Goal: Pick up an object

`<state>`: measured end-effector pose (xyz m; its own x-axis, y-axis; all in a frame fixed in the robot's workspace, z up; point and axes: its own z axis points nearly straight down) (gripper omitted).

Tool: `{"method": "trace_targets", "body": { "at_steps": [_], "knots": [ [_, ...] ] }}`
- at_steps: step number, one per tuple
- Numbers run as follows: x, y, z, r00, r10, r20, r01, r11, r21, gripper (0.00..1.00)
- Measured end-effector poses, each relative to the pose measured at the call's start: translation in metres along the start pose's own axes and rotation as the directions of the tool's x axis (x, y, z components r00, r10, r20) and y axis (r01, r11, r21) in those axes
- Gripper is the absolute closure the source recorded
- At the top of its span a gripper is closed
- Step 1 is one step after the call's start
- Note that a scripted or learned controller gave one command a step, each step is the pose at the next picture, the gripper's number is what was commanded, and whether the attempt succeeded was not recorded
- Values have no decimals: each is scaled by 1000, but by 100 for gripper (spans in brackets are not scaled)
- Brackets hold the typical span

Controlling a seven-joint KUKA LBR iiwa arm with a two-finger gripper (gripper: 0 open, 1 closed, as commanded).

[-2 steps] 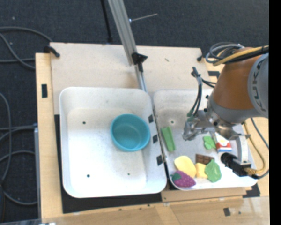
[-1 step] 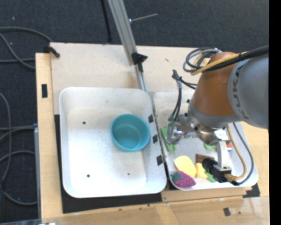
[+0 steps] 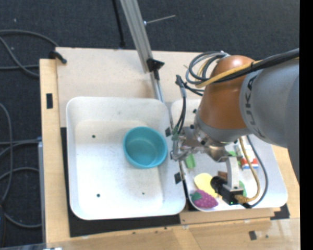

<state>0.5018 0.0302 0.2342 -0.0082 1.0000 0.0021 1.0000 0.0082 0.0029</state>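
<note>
A slanted metal rail (image 3: 138,30) leaned over the tan bench (image 3: 101,72), and black cables (image 3: 8,46) snaked across the dark carpet (image 3: 52,14) at left.

We cannot make out the gripper's fingers beneath the arm (image 3: 235,103), whose orange wrist band and grey body cover most of the right bin (image 3: 274,189) and run off the frame's right side. Of the things lying in that bin we see only scraps: a yellow piece (image 3: 203,181) and a purple piece (image 3: 203,198) partly behind a black part of the tool, and small red and green bits (image 3: 249,164) too little to name. The aluminium rail (image 3: 133,14) is cut off by the top edge.
</note>
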Motion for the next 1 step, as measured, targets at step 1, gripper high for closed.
{"method": "trace_targets", "body": {
  "at_steps": [1],
  "knots": [
    [50,-12,-12,1000,-1,0,1,1000,0,100]
  ]
}}
